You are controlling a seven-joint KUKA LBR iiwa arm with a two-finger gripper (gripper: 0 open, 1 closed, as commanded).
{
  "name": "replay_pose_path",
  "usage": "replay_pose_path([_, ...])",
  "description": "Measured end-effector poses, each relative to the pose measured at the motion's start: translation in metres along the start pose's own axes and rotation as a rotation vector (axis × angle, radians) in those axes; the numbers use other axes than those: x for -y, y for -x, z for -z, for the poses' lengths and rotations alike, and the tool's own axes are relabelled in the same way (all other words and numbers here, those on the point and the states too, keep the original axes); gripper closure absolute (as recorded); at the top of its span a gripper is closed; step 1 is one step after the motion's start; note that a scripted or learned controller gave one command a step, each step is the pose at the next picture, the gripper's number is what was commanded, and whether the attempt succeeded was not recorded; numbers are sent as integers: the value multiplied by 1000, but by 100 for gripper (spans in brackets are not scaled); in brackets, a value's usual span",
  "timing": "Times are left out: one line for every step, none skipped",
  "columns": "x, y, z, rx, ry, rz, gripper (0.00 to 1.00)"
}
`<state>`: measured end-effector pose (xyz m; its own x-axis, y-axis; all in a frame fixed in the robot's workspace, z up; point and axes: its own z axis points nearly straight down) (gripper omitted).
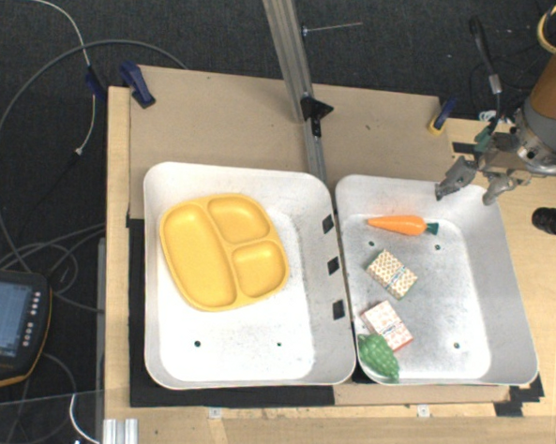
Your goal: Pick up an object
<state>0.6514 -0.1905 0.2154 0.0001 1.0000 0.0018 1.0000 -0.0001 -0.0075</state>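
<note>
The bench is a flat sheet of pale wood-coloured board, clamped at its upper edge by blue clips, and stands on dark carpet crossed by loose cables. Two shallow white bins with rounded corners and a lightly speckled, matte floor sit side by side on it. The left bin holds a yellow tray, a smooth moulded plastic piece with three rounded compartments, placed in the upper left part of that bin. The right bin holds four small items. A carrot, orange, tapered, with a small green tip at its right end, lies horizontally near the upper edge of the bin. Below it lies a box with a chequered pattern, tilted. Lower down lies a second box in white and red, just above a green toy of knobbly texture resting at the lower left rim. A grey metal post rises at a slant from between the bins toward the top of the frame. The hand hovers at the upper right corner of the right bin, its two dark fingers spread apart and gripping nothing, well clear of the carrot. A tablet with an orange casing lies at the lower left of the frame.
</note>
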Motion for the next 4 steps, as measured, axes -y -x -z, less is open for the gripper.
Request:
replay_pose_path([3, -1, -43, 0, 1, 0, 0])
replay_pose_path([0, 0, -86, 1, 3, 1, 0])
replay_pose_path([-2, -1, -71, 2, 9, 2, 100])
replay_pose_path([-10, -8, -18, 3, 16, 3, 100])
